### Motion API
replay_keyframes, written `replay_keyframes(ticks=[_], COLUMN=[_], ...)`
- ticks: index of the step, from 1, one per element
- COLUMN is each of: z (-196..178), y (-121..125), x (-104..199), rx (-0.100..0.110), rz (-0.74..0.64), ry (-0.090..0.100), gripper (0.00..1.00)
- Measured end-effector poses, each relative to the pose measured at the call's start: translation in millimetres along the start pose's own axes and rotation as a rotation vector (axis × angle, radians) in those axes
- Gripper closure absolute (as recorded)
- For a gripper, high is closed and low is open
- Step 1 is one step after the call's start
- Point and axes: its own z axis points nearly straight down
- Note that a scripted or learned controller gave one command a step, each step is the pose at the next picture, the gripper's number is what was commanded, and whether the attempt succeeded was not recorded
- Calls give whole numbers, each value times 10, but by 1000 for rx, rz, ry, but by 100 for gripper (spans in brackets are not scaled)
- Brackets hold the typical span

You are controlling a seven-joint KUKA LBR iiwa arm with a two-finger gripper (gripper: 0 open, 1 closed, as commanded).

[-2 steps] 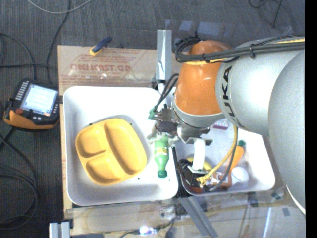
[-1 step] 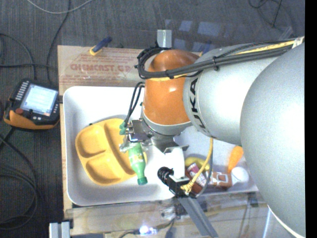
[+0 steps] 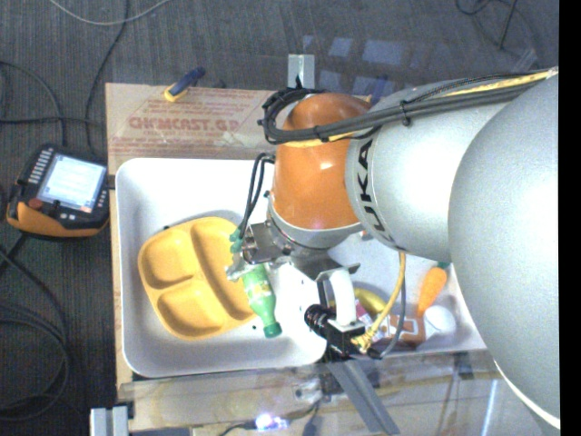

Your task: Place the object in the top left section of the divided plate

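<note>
Nearest the lower edge of the counter [image 3: 182, 107], a small green bottle [image 3: 259, 298] hangs tilted, cap end pointing down toward the near wall of the left bin [image 3: 127, 243]. Its upper end disappears under the jaws [image 3: 247, 260], which appear closed on its neck, though the wrist hides the exact contact; I judge it to be gripped, since nothing else explains the slant above the bin floor. It sits just beside the right rim of the yellow divided plate [image 3: 195, 275], not yet over any section. The plate lies flat in the middle of the left bin, turned at an angle. Its far section is the likely target, so the bottle probably needs to travel away from the near edge and leftward before release. To the right, in the second bin, an orange carrot-shaped toy [image 3: 432, 287] and a white rounded item [image 3: 440, 319] rest near the near corner, well apart from the plate. Farther back, the arm's orange band [image 3: 313, 175] covers the divide between the bins.
</note>
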Motion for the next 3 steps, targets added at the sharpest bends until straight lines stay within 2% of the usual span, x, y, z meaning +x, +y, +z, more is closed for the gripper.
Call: replay_keyframes(ticks=[1, 2, 3], z=[56, 55, -1618], y=[57, 57, 442], x=[425, 429, 386], rx=[2, 2, -3], rz=[-62, -63, -342], ry=[0, 1, -2], gripper=[100, 0, 0])
